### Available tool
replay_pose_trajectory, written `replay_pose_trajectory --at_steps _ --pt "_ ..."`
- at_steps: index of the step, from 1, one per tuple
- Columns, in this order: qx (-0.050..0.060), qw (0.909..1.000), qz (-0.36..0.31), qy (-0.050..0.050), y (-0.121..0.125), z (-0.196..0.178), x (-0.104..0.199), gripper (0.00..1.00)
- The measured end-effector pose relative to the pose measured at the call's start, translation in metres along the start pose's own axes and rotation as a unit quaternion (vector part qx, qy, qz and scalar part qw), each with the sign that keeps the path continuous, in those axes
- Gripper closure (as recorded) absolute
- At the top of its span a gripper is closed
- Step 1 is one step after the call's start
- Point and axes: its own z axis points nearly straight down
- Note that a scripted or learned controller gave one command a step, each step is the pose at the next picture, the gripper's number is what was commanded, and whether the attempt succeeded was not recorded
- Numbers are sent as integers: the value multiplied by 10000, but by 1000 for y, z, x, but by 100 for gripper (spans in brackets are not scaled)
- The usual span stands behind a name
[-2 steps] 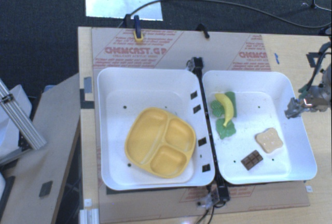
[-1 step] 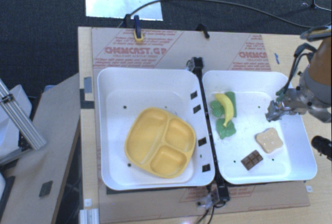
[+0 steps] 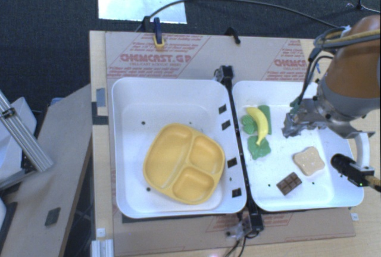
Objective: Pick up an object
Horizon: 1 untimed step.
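We hover over the right bin

2 bins (image 3: 128,131): the left holds a yellow tray (image 3: 183,162). Our gripper (image 3: 296,125) hangs above the right one, probably lining up near the banana (image 3: 259,121), toast (image 3: 308,160) and chocolate (image 3: 289,183); its grip we cannot tell.

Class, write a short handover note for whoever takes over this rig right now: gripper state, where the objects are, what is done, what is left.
Gripper: low over the right bin, nothing seen between its fingers.
Right bin: banana lying on a green item, toast slice, brown chocolate piece.
Left bin: yellow divided plate.
Done: arm reached into the right bin.
Left: grasp and lift an object; the banana and toast slice look nearest.
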Motion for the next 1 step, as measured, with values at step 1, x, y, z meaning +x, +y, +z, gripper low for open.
replay_pose_trajectory --at_steps 1 --pt "3 10000 8 2 0 3 48 100"
